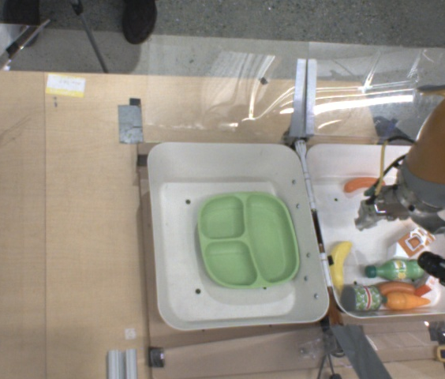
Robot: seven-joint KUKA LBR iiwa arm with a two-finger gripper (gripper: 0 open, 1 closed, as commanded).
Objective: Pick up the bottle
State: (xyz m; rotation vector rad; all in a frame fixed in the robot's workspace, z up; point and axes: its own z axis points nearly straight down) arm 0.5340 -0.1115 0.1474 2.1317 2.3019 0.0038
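A green divided plate (248, 239) is seen in the left bin (159, 212). In the right bin (339, 163), a banana (339, 260) is laid by the left wall. The pincer (368, 214) is poised just right of it, and whether it is open or closed cannot be told. The bottle (396, 270) is laid on its side further right, apart from the pincer.

Two shallow white plastic bins sit side by side on the wooden bench (65, 235). The left bin (159, 212) holds a green three-compartment plastic plate (248, 239) at its middle. In the right bin (325, 168), a small orange toy carrot (358, 185) lies near the far wall and a yellow toy banana (339, 263) along the left wall. The green plastic bottle (396, 271) lies just right of the banana, behind a labelled can (368, 298) and in front of a small white-and-orange carton (414, 242). The gripper (371, 213) hangs between the carrot and the bottle.
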